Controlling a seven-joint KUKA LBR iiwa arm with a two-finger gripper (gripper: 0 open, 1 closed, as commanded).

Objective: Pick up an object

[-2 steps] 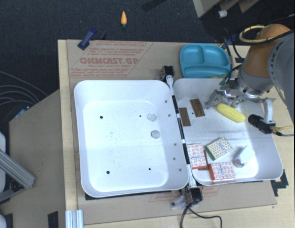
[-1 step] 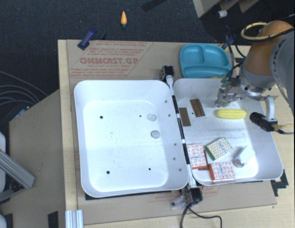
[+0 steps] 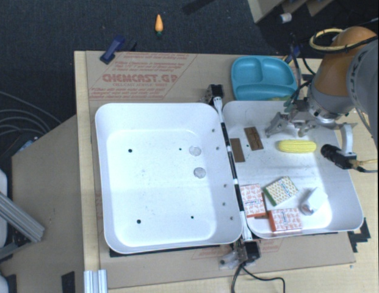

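Finds the gripper (image 3: 292,124) low over the far end of the right bin (image 3: 342,215), fingers spread apart with nothing between them. Reads as an approach posture: opened wide to straddle something on the floor, wrist turned down from the arm at the right.

Puts the likeliest target, a yellow cob (image 3: 297,146), just nearer the camera than the fingertips, lying flat and crosswise on the bin floor, close but apparently untouched. Calls for a short shift towards the cob before closing. Favours a pinch across its narrow width, since a rounded body may roll out of a skewed grip.

Shows two brown blocks (image 3: 254,138) left of the gripper, flat on the floor near the wall shared with the left bin (image 3: 116,121). Makes them awkward picks: thin, low, and one close against that wall.

Leaves the printed packs (image 3: 281,190) and a grey lump (image 3: 308,201) clustered at the near end, well apart from the gripper, so hardly the aim here. Sets a blue tray (image 3: 262,78) on the bench behind the right bin, and two grey discs (image 3: 195,151) in the left bin.
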